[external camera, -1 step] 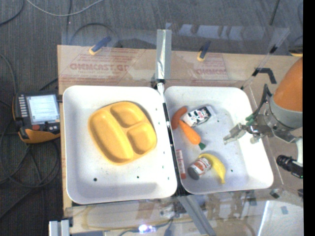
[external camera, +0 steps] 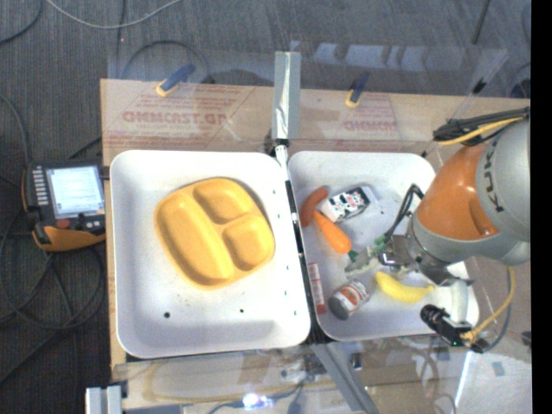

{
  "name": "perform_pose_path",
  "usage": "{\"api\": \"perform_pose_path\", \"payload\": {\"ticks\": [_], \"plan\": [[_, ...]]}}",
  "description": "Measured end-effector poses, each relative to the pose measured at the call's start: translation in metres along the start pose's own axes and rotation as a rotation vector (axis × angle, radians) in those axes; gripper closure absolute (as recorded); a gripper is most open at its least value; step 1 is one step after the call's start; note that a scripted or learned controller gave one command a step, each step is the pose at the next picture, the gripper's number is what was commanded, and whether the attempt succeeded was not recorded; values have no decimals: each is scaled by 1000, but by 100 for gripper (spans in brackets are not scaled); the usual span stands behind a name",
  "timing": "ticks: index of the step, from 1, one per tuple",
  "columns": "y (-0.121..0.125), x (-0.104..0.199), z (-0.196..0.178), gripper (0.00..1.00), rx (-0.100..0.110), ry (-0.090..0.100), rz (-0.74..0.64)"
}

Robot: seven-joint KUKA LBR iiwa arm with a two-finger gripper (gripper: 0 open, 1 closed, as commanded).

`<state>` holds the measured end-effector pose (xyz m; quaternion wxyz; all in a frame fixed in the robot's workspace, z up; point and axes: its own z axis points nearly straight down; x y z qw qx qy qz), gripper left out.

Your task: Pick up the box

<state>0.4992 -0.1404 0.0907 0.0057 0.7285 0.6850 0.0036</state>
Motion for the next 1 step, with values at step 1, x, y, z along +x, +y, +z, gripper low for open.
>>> {"api": "perform_pose_path", "payload": {"ticks": [1], "plan": [[-13, 40, -1, 0, -6, -4, 48]]}}
